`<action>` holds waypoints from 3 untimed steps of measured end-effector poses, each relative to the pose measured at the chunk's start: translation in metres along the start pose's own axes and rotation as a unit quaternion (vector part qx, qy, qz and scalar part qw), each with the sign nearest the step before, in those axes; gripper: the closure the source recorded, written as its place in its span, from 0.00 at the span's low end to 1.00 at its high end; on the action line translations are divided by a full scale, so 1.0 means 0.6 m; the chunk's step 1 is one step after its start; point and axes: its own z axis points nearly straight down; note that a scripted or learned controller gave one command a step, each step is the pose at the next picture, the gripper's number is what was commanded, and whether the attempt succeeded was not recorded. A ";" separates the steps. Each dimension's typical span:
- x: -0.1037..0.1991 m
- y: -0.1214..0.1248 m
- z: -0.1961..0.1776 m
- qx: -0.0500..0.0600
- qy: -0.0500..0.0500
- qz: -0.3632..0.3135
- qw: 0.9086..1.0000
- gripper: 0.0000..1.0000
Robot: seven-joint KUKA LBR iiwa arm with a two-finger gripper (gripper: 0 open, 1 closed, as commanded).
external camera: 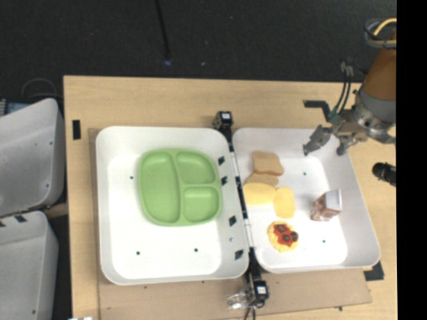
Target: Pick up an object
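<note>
The gripper (328, 141) is hovering wide and holding nothing over the far right rim of the right bin (357, 199); the candidate objects are lying below in that bin: bread slices (265, 166), yellow pieces (268, 197), a small pizza (283, 236) and a brown-and-white carton (326, 205). The carton is lying apart from the cluster, probably allowing the freest grasp; the green divided plate (179, 187) is occupying the left bin (113, 245).

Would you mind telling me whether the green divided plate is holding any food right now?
Empty. The green plate lies flat in the left bin, and all three compartments show bare green.
</note>
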 end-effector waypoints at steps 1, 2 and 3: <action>0.000 0.000 0.000 0.000 0.000 0.000 1.000 0.00; -0.006 -0.004 0.101 0.001 0.001 0.003 1.000 0.00; -0.008 -0.005 0.186 0.001 0.000 0.003 1.000 0.00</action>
